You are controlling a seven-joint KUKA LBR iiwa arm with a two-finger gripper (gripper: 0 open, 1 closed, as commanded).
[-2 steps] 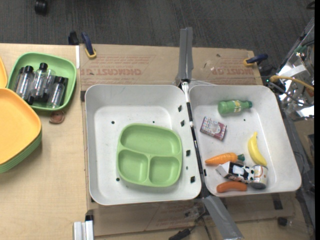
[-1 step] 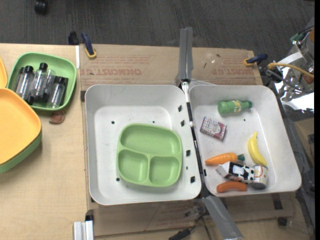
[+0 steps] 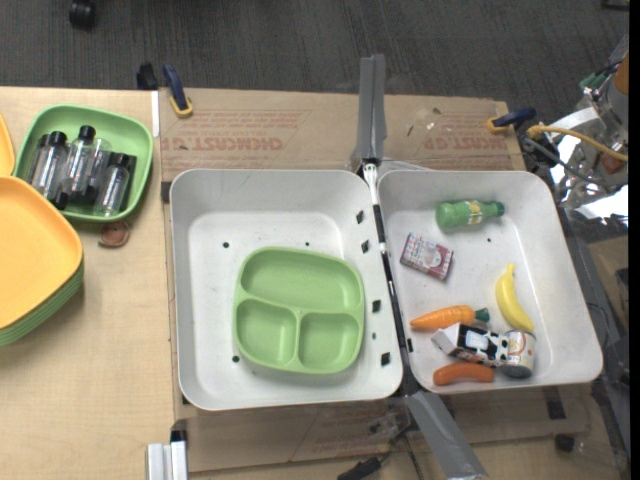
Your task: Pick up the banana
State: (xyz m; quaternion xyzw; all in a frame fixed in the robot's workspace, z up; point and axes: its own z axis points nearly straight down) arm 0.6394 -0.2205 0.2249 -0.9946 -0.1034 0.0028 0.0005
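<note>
Banana: small yellow curved plastic banana (image 3: 513, 302), lying loose in right white shallow bin (image 3: 560, 268), near right wall; untouched
Neighbours: orange plastic carrot (image 3: 443, 317) just left; crowding that side
Gripper: state cannot tell

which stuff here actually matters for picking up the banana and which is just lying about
Belongs to the job:
- banana, lying in the right bin

Just lying about:
- green bottle, pink packet, carrot, red sausage-like item and black-and-white toy, all in the right bin
- green divided tray in the left bin
- green dish of vials and orange plates on the bench
</note>
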